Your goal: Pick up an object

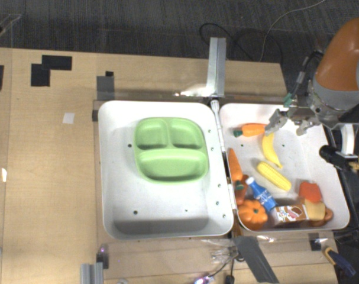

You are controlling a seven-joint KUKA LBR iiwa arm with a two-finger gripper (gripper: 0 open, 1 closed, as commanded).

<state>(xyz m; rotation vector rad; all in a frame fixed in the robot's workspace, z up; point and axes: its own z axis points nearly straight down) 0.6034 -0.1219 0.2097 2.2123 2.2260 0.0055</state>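
Note:
My gripper (pixel 289 125) hangs over the far part of the right bin (pixel 321 158), its two fingers spread apart and nothing between them, so it is open. Just below and left of it lie a yellow banana (pixel 270 149) and a small orange carrot (pixel 253 130). A yellow corn cob (pixel 274 176) rests in the bin's middle. Along the left wall lies a long orange carrot (pixel 234 165). Near the front sit a blue bottle (pixel 262 196), an orange pumpkin (pixel 253 214), a red block (pixel 310 191) and a brown-labelled bottle (pixel 293 214).
The left bin (pixel 117 176) holds a green divided plate (pixel 170 148). A metal post (pixel 217 70) stands behind the seam between the bins. The arm's grey and orange body (pixel 343 64) fills the upper right. Cables and black fittings crowd the right edge.

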